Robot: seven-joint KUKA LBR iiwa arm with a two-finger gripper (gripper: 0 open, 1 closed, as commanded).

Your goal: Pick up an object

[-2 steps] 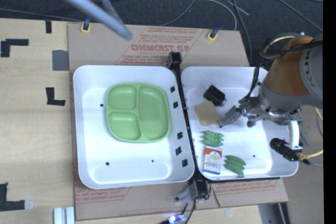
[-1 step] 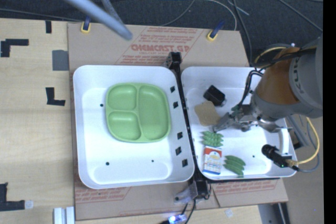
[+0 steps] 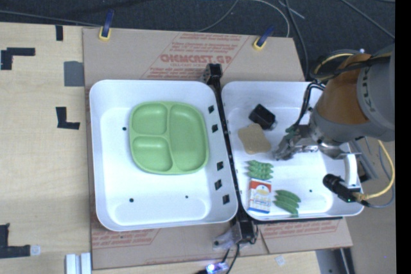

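Observation:
In the right bin point(image 3: 282, 90) lie a black block point(image 3: 262, 116), a tan bread-like piece point(image 3: 254, 139), a green pea pod cluster point(image 3: 260, 169), a second green pod point(image 3: 287, 201) and a small red and white carton point(image 3: 259, 196). My gripper point(image 3: 284, 149) hangs low in that bin, just right of the tan piece and above the pods. Nothing shows between its tips. The grey arm with its orange band point(image 3: 343, 99) reaches in from the right.
The left bin point(image 3: 103, 138) holds a green divided plate point(image 3: 169, 137). Black clips point(image 3: 214, 74) join the bins along the middle wall. Cables run across the dark floor behind the bench, and yellow clamps point(image 3: 262, 40) pin the cardboard underlay.

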